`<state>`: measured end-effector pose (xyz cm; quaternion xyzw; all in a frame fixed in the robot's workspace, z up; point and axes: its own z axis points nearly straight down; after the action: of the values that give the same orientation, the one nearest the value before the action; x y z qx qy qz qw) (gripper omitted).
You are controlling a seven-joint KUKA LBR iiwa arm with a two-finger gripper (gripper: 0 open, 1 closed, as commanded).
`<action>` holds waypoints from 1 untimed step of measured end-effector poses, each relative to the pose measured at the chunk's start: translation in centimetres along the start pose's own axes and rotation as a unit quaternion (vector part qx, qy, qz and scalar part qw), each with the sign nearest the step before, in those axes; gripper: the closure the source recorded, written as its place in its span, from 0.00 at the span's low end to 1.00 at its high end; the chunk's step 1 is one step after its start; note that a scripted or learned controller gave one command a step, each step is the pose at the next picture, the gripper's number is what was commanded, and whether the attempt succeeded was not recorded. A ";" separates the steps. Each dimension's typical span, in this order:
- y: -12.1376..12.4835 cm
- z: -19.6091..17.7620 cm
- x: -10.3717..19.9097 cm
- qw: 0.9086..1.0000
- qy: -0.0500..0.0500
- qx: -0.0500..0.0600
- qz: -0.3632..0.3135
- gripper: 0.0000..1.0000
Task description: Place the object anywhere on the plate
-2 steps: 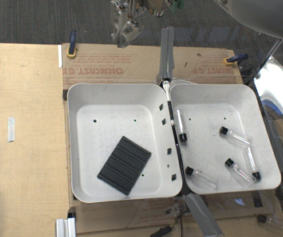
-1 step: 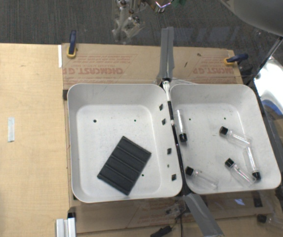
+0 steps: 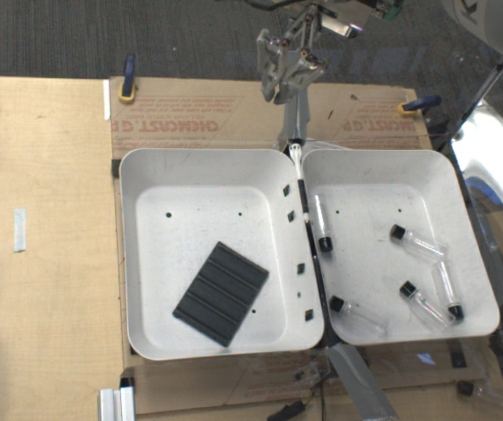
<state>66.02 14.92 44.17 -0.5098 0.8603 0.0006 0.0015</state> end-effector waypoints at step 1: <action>2.2 0.0 -4.0 0.979 -0.001 0.001 0.202 1.00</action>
<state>66.00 19.46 44.19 -0.3251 0.9457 0.0006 0.0022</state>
